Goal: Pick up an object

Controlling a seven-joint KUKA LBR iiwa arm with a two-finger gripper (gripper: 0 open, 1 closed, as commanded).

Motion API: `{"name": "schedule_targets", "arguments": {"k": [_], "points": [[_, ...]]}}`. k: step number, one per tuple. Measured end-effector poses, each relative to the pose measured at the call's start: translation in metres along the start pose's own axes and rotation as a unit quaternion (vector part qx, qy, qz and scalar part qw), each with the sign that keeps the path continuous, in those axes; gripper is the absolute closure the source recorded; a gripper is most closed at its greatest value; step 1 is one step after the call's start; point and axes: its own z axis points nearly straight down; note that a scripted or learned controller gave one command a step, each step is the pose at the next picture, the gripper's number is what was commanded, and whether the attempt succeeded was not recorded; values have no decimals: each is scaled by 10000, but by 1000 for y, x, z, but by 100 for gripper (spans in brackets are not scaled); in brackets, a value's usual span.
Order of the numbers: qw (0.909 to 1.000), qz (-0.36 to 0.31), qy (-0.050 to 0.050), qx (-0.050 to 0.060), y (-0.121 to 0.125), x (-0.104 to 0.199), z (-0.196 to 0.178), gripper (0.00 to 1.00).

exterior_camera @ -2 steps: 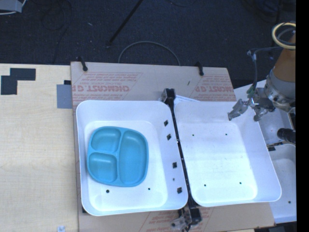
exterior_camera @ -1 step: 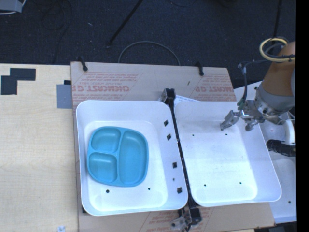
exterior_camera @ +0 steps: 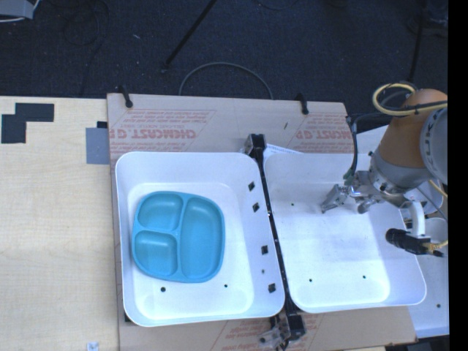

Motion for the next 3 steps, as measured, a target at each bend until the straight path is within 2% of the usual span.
{"name": "schedule_targets", "arguments": {"k": [1, 2, 3], "points": [[10000, -2, -6, -15, 0, 2, 15, 0], [10000, 2, -6, -16, 0, 1, 4, 100], [10000, 1, -13, -41, -6, 3, -56, 100]]}}
